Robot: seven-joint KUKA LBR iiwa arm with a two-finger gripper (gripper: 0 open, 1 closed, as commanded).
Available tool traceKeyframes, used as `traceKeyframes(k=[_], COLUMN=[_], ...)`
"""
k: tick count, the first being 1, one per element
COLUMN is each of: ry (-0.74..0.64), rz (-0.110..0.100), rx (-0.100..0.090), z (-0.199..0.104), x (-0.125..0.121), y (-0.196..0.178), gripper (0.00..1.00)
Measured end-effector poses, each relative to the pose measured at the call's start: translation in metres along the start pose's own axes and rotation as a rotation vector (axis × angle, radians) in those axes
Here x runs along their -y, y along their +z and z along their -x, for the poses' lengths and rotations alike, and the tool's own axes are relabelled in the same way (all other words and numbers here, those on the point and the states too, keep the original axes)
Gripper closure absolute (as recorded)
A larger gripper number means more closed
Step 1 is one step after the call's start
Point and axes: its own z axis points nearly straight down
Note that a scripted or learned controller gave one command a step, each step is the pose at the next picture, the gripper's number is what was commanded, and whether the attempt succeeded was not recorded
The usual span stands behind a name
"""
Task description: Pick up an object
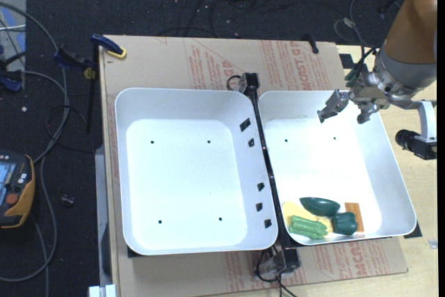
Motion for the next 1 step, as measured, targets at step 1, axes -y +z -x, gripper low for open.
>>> traceKeyframes(k=[1], ry=[-0.002], rz=[-0.009], rx=[-0.002], z=[-0.0501], x=[0.0743], y=[0.0793], gripper=[0.0])
